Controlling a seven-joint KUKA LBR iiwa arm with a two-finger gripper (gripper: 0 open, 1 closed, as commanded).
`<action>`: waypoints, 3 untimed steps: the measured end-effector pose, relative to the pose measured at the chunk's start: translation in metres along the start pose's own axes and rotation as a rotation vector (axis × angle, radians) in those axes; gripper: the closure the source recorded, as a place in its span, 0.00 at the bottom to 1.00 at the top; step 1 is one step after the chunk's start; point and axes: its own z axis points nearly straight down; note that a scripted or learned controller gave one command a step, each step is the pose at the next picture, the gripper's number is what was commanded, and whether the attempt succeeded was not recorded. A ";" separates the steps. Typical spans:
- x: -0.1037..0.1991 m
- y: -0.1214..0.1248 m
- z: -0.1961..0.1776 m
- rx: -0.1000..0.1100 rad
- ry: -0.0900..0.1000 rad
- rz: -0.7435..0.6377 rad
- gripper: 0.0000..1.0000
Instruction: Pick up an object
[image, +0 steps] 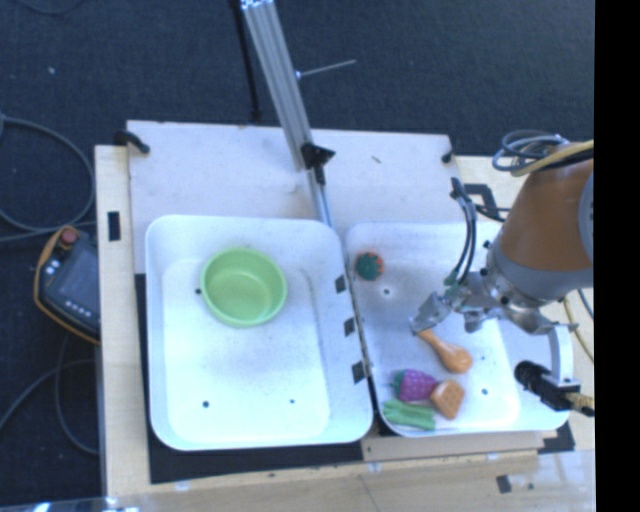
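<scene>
Hovering two-finger gripper (432, 315) low in right white bin (400, 250), jaw state unreadable from here. Nearest: orange drumstick-shaped plastic toy (446, 352), just below, possibly touching. Risk: off-centre closing, rounded toy skidding toward purple toy (416, 384).

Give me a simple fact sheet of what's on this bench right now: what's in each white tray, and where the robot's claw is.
left bin: one green bowl, upright, toward the far left part
right bin: small green and red ball near the far left corner; orange drumstick-shaped toy in the middle; purple toy, orange toy and green toy clustered at the near edge
arm: reaches in from the right, over the right bin
gripper: just above the drumstick toy's narrow end; nothing seen between its fingers
</scene>
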 end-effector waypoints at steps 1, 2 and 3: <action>0.000 0.000 0.000 -0.001 0.000 0.002 0.00; -0.008 -0.007 0.048 0.005 -0.002 0.004 0.00; -0.005 -0.015 0.107 0.007 -0.001 0.004 0.00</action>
